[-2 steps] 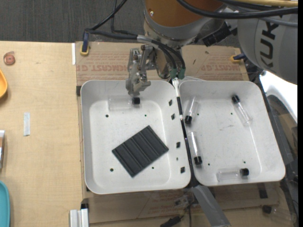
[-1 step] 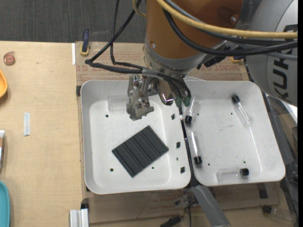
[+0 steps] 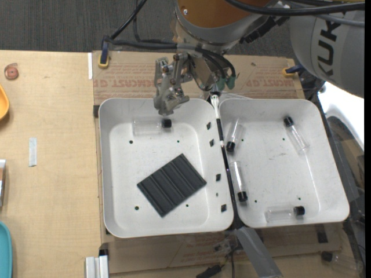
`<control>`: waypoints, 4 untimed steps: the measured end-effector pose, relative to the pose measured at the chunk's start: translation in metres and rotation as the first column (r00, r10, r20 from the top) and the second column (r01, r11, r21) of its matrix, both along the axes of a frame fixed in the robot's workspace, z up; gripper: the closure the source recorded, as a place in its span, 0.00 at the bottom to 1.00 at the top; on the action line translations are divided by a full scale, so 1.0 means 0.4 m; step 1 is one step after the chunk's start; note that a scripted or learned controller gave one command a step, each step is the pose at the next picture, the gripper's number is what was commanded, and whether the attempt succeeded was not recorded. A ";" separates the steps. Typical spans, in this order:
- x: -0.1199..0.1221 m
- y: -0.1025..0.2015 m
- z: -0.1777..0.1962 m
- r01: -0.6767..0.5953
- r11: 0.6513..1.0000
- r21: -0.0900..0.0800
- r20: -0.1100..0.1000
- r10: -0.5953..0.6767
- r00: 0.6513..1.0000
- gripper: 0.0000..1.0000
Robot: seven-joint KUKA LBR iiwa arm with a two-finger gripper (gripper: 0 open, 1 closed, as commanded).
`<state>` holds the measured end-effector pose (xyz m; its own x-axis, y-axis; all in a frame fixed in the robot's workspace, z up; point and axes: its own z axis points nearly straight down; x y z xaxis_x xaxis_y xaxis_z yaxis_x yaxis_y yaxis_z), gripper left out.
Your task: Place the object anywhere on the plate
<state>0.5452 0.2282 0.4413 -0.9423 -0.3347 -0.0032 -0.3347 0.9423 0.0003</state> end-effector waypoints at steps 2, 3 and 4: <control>-0.088 0.001 -0.019 -0.229 0.973 0.000 0.001 0.229 0.973 1.00; -0.104 0.002 -0.071 -0.357 0.934 0.000 -0.002 0.357 0.934 1.00; -0.133 -0.030 -0.036 -0.433 0.901 -0.001 0.001 0.433 0.901 1.00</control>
<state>0.4919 0.2162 0.4270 -0.7047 -0.7095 -0.0037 -0.7095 0.7047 -0.0006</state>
